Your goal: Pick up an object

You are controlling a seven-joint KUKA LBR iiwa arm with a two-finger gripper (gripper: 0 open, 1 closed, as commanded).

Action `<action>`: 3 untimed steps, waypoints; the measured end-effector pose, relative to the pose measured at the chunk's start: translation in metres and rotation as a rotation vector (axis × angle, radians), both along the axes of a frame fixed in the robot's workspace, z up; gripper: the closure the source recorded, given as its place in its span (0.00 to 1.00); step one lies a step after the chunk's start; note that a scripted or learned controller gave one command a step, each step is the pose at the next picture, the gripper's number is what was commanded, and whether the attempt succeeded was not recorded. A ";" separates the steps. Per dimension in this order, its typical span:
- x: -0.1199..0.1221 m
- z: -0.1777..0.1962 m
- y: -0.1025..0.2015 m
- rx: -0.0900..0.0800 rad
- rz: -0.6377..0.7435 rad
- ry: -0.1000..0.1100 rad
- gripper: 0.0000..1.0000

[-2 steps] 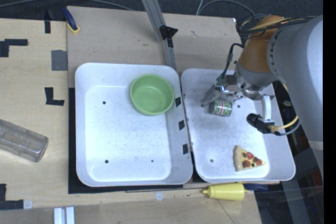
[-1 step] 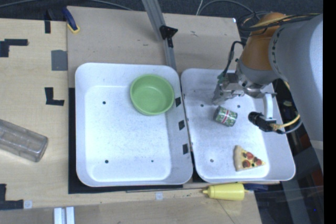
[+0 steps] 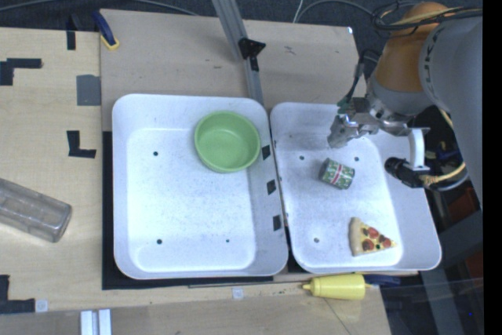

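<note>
A small green can with a red and white label [image 3: 337, 173] lies on its side in the middle of the right bin [image 3: 310, 204]. A pizza slice [image 3: 369, 238] lies near that bin's front right corner. A green bowl [image 3: 227, 141] sits at the back right of the left bin [image 3: 169, 208]. My gripper [image 3: 342, 132] hangs over the back of the right bin, just behind the can and apart from it. Nothing shows between its fingers.
A yellow mustard bottle [image 3: 339, 287] lies on the bench just in front of the right bin. A clear plastic cylinder [image 3: 31, 210] rests at the far left. A grey pole [image 3: 227, 4] slants up behind the bins. Cables loop at the back right.
</note>
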State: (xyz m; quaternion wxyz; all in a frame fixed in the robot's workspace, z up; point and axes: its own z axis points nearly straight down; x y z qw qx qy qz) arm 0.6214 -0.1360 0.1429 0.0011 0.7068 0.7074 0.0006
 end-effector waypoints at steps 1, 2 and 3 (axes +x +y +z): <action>-0.005 0.061 0.004 0.000 0.001 -0.002 1.00; -0.003 0.113 0.004 0.000 0.001 -0.003 1.00; -0.025 0.098 0.050 0.001 0.003 0.006 1.00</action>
